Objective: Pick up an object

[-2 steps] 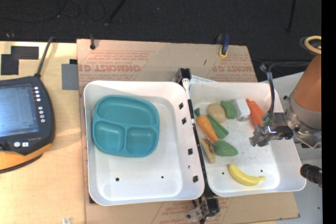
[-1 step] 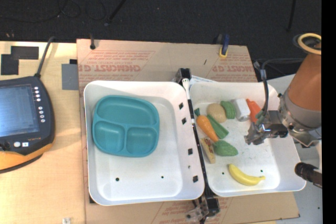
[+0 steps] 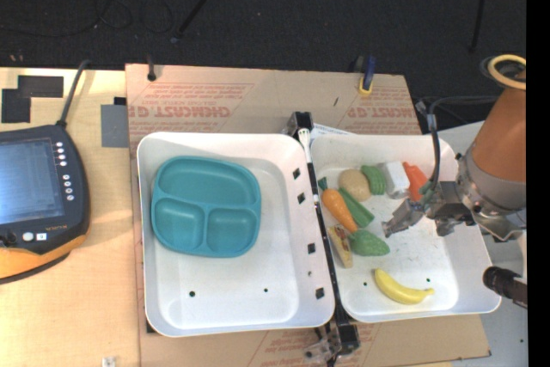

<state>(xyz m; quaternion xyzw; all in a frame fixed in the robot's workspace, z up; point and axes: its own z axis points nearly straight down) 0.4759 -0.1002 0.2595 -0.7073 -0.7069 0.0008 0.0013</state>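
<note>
You see the gripper (image 3: 404, 221) with its fingers apart, holding nothing. The nearest object, the green vegetable (image 3: 369, 244), lies just left and a little below it, its long axis across the fingers.

Toy foods (image 3: 361, 215) clustered in right bin (image 3: 464, 292)

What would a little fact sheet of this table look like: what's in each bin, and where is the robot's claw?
left bin: teal tray
right bin: banana, carrot, potato, green toys, white block
gripper: low over the right bin, beside the toy pile
held: nothing seen between its fingers
bench, left: tablet
under bins: cardboard
</note>
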